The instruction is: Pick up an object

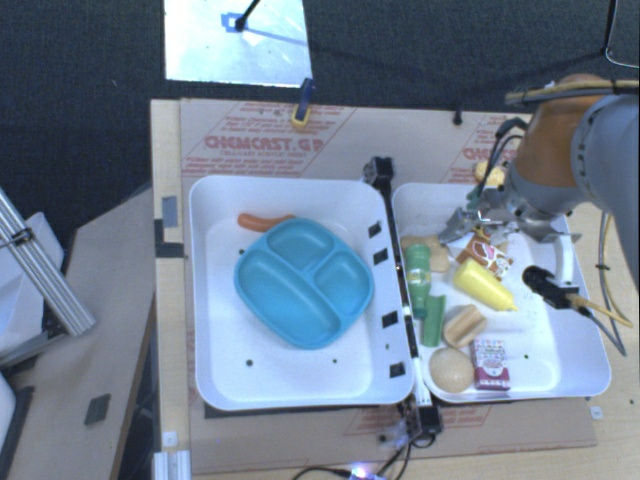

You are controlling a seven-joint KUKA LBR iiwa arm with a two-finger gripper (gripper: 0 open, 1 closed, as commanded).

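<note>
Camera view: one blue tray (303, 281), perhaps one carrot (263, 221)

Your candidates, right of frame centre, in right bin (590, 368): yellow cone (484, 284) lying tilted, tip lower right; small red-white carton (487, 254) just above it; green bottle (417, 271) upright along bin's left wall; green stick (433, 320) below; tan roll (464, 322); beige round (451, 369); pink-red packet (490, 363) flat, lower edge.
</note>
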